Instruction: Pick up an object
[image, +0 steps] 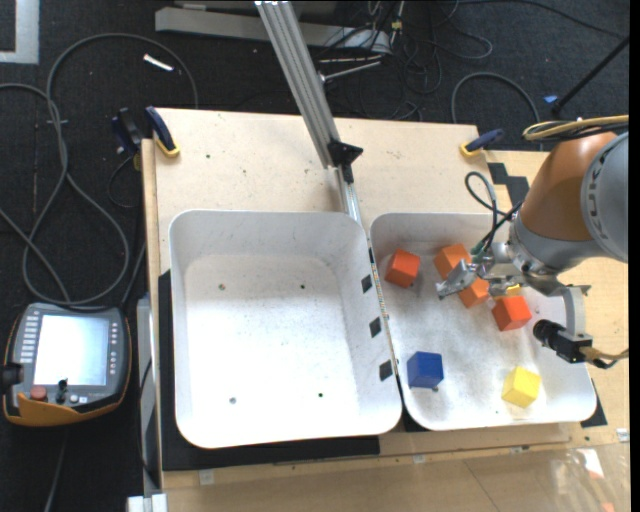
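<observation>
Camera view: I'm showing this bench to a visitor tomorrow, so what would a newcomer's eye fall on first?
Probably the bright blocks in the right bin: several orange cubes clustered near its far side, a blue cube near its front left and a yellow cube near its front right. Next, the grey and orange arm reaching in from the right, its tool among the orange cubes.

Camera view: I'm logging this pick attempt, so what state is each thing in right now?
Gripper: low in the right bin, among the orange cubes; grasp unclear.
Orange cubes: one apart at the left, three clustered at the gripper.
Blue cube: resting on the bin floor, untouched.
Yellow cube: resting near the bin's front edge, untouched.
Left bin: sitting level on the bench.
</observation>
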